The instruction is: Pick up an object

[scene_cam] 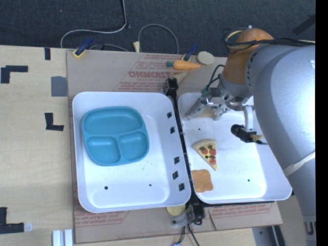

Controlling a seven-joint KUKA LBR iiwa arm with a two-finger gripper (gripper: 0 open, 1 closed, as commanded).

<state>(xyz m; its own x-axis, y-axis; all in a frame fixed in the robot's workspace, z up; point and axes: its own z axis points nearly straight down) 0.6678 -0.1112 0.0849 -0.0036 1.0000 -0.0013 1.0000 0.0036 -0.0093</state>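
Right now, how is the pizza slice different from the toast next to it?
The pizza slice is a yellow triangle with red dots on top; the toast is a plain orange-brown square. The pizza slice lies out on the right bin's floor, while the toast sits nearer that bin's front left corner, beside the divider. Both are flat toy foods lying in the right bin, apart from each other.

My arm (287, 96): smooth grey metal, satin sheen. Bins (87, 188): glossy white plastic. Divided plate (115, 136): matt blue plastic. Bench (31, 152): pale wood.
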